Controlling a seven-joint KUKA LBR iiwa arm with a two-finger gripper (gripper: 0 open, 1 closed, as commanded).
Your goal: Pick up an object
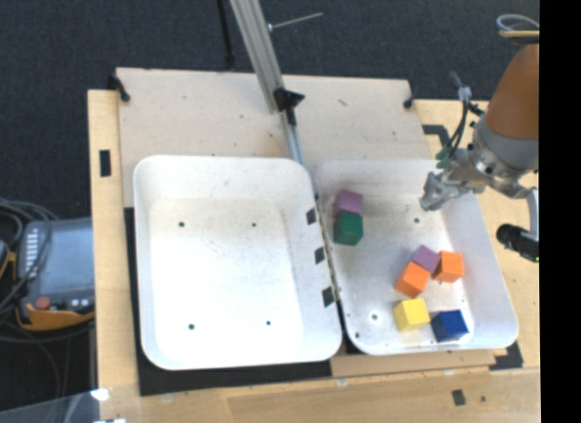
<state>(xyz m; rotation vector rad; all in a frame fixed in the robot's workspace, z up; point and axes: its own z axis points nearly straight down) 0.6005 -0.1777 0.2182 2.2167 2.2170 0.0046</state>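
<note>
Seven blocks lie in the right bin [484,258] — a pink block [349,201] touching a green block [348,228] near its left wall, five more clustered at the front. The arm [514,108] leans in from the right, gripper [434,194] low over the bin's back — nothing visible between its tips.

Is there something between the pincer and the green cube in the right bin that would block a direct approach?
Nothing visible blocks it. The pincer hangs over the upper part of the right bin, and bare bin floor lies between it and the green cube. A pink cube touches the green one's far side, off that path.
</note>
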